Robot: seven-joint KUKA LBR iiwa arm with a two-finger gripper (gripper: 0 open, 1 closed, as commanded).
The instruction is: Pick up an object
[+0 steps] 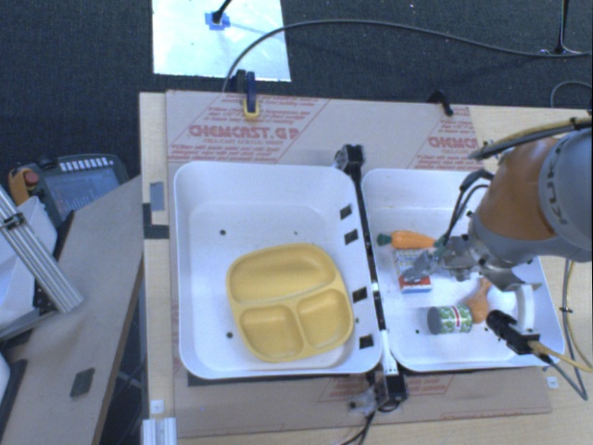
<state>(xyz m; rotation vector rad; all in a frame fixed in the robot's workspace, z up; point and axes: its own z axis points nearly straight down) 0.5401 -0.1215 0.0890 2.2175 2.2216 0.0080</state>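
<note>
The hand rests low against a small packet.

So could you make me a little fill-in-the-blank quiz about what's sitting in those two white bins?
1. The yellow divided tray lies in the ____ bin.
2. The tray has ____ compartments.
3. The toy carrot is coloured ____.
4. The small can lies on its ____.

Missing words: left; three; orange; side

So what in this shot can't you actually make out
- Fingers' state: too small and blurred among the gripper hardware, camera view.
- Packet: its label is too small to read, and the gripper covers one edge.
- Wooden piece by the can: the arm partly hides it, so its shape is unclear.
</note>
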